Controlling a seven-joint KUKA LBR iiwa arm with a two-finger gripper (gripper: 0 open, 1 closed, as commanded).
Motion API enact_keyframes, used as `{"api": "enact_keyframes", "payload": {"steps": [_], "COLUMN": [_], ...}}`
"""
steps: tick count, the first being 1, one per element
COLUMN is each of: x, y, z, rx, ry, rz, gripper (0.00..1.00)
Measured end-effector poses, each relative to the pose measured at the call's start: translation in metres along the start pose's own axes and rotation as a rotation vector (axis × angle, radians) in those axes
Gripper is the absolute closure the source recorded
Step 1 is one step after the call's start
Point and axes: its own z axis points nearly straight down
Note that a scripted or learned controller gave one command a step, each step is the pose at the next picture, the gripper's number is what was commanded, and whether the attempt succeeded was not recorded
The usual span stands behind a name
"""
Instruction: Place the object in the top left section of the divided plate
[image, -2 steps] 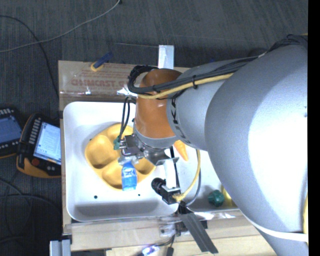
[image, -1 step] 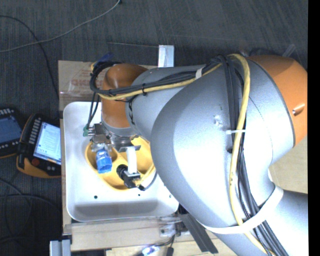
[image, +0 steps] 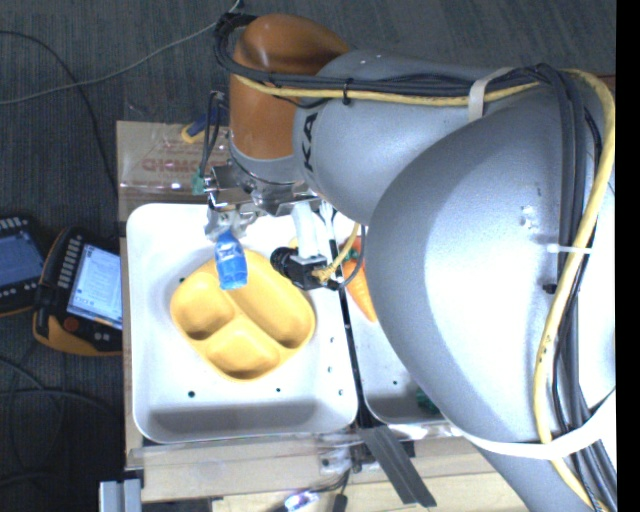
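A yellow divided plate (image: 245, 330) lies in the left white bin (image: 150, 330). My gripper (image: 224, 232) hangs over the plate's far edge, reaching down from the orange-banded wrist. It is shut on a small blue object (image: 231, 266), which hangs upright from the fingers. The object's lower end sits just above the plate's rim, between the upper left section (image: 200, 305) and the right section (image: 282, 312). Whether it touches the plate is unclear.
The arm's big grey body covers most of the right bin (image: 385, 400); an orange item (image: 362, 292) and a bit of green (image: 425, 403) peek out there. A black cable fitting (image: 298, 265) hangs beside the gripper. A cardboard box (image: 160, 155) lies behind the left bin.
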Motion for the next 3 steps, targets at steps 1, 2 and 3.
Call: {"api": "enact_keyframes", "payload": {"steps": [1,2,3], "x": [-0.041,-0.079,-0.076], "y": [-0.069,-0.039,-0.027], "z": [0.093,0.118,0.118], "rx": [-0.002,-0.01,-0.008], "ry": [0.0,0.018,0.013], "rz": [0.001,0.306,0.26], "gripper": [1.0,1.0,1.0]}}
